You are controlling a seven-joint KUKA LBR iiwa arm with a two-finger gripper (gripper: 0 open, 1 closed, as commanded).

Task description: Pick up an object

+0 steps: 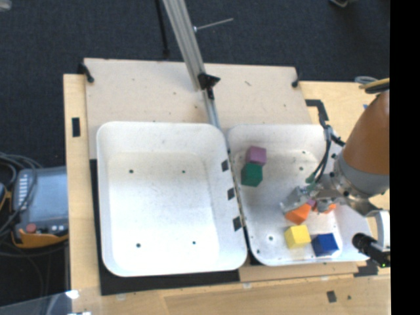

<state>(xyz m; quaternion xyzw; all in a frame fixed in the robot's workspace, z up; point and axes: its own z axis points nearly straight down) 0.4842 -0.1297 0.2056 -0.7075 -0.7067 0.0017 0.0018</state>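
Orange block (300, 212) sits low in the right bin (275, 140), and the gripper (308, 199) is down right at it, lower right of the frame. Can't tell from this angle whether the jaws are spread, clenched, or actually around the block, so I wouldn't call it a grab. Nothing looks lifted; the block seems to be resting on the bin floor. Yellow block (297, 235) and blue block (324, 244) sit just below it, touching or nearly so. Purple block (256, 155) and green block (252, 174) are stacked close together toward the middle. Left bin (111, 143) is white plastic. So: approach looks done, the close and lift are left.
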